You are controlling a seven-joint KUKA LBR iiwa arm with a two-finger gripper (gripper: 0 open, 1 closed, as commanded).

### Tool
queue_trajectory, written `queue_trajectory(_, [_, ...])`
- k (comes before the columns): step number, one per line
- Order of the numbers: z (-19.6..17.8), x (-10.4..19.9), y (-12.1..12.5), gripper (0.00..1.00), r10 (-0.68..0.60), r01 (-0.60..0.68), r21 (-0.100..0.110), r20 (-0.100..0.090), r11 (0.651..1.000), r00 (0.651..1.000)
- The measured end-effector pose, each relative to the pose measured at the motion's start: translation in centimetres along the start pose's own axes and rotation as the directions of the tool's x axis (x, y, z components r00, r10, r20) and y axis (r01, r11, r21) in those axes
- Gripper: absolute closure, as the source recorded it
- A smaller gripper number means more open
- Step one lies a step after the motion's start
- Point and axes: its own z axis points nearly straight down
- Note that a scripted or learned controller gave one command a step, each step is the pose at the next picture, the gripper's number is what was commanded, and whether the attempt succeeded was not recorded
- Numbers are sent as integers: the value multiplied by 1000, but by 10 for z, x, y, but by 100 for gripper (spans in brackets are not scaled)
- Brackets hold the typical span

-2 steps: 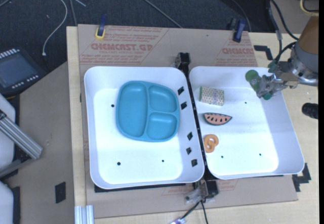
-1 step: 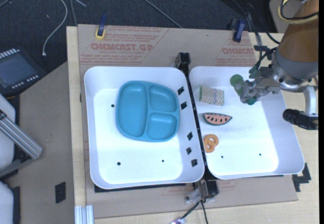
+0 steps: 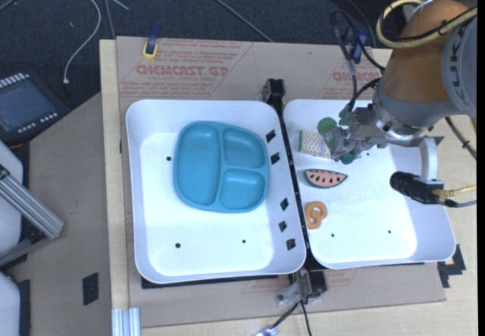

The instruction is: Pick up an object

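pretzel (image 3: pixel 315 214) front of right bin | watermelon slice (image 3: pixel 326 177) just below jaws (image 3: pixel 345 151) | jaws' state: cannot tell

Red print on the cardboard sheet (image 3: pixel 227 61) reads roughly "CHEMCAST GP".

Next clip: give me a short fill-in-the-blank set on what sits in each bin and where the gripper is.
The blue divided plate lies in the ____ bin.
The watermelon slice lies in the ____ bin.
The pretzel lies nearer the camera than the ____ slice.
The gripper is over the ____ bin.

Missing words: left; right; watermelon; right
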Motion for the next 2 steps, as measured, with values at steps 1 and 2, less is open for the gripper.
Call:
queue_trajectory(1, [-13, 54, -14, 100, -1, 1, -1, 0, 1000, 1000])
queue_trajectory(2, [-24, 103, -26, 100, 0, 0, -1, 1, 1000, 1000])
